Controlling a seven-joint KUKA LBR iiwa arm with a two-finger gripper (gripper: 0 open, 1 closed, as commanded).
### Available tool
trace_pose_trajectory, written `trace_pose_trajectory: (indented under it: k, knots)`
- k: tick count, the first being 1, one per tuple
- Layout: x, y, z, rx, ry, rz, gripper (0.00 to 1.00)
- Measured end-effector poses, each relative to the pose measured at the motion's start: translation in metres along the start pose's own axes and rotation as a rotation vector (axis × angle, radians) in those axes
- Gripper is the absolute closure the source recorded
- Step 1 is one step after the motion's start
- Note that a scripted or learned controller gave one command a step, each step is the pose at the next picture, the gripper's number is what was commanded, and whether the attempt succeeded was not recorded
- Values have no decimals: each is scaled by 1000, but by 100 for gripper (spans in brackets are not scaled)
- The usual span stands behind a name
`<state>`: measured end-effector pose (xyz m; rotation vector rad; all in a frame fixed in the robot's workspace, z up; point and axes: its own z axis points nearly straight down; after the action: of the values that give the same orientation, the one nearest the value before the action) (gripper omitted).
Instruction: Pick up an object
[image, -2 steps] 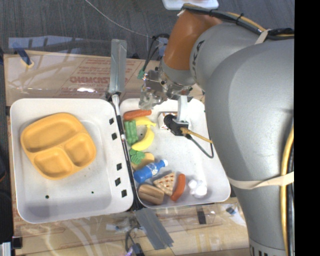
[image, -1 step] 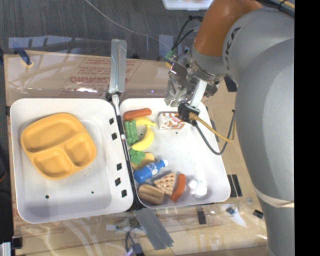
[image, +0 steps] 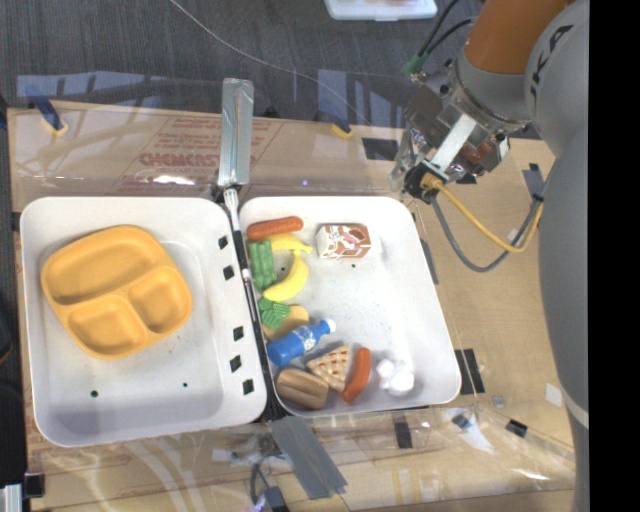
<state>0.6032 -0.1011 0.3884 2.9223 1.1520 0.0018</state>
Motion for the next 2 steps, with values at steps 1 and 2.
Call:
trace_pose_trajectory:
  k: [1, 2]
  knots:
    - [-103, 50, 40, 6, -6, 64, 100]
    - [-149, 6, 156, 14, -8, -10, 100]
